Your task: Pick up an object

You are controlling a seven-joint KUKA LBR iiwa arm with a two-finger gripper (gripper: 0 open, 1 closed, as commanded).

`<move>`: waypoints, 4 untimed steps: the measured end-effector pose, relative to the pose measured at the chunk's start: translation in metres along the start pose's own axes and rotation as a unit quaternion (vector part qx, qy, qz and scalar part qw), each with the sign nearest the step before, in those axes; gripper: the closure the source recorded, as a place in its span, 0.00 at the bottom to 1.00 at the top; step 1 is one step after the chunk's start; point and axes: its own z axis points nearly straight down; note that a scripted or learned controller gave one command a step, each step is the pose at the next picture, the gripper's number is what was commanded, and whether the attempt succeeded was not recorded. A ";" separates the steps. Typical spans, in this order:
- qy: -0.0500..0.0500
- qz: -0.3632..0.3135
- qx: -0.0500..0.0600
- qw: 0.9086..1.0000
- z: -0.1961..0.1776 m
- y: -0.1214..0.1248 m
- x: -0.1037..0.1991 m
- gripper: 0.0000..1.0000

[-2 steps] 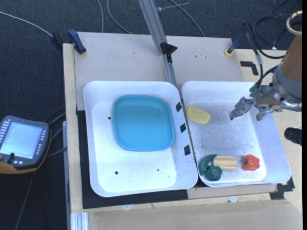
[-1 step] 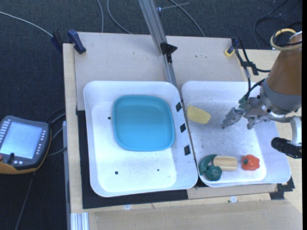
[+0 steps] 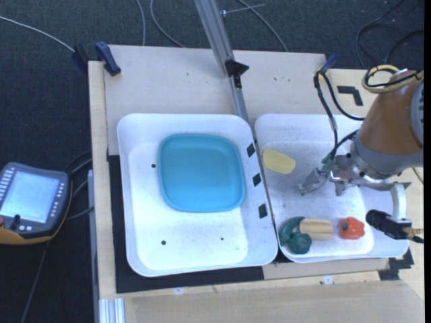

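From my remote seat I see the arm (image 3: 394, 123) reaching in from the right over the right bin (image 3: 296, 130), its orange band above the grey wrist. The gripper (image 3: 326, 182) hangs over the middle of that bin, with one finger pointing left toward the bin's centre and the other angled down beside it. The fingers look spread apart, and I see nothing between them.

The pickable things all lie in the right bin. A pale yellow piece (image 3: 278, 161) sits near the bin's left wall, up and to the left of the gripper and apart from it. Along the near edge there is a row: a dark green piece (image 3: 295, 236) at the left, a tan block (image 3: 316, 229) touching it, and just beside that a small red-orange pepper-like piece (image 3: 351, 228). A black part (image 3: 384, 223) on the arm's side hangs at the bin's right near corner.

The left bin (image 3: 138, 173) holds a square blue plate (image 3: 202, 172), lying flat in its far half. A grey metal pole (image 3: 215, 32) slants down to the seam between the bins. A teach pendant (image 3: 30, 200) lies on the floor at far left
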 end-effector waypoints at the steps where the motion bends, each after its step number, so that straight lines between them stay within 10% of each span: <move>1: 0.000 0.000 0.000 1.000 0.052 -0.001 0.000 0.00; 2: 0.000 0.000 -0.003 1.000 0.039 0.000 0.000 1.00; 4: -0.001 0.000 -0.004 1.000 -0.067 0.007 -0.001 1.00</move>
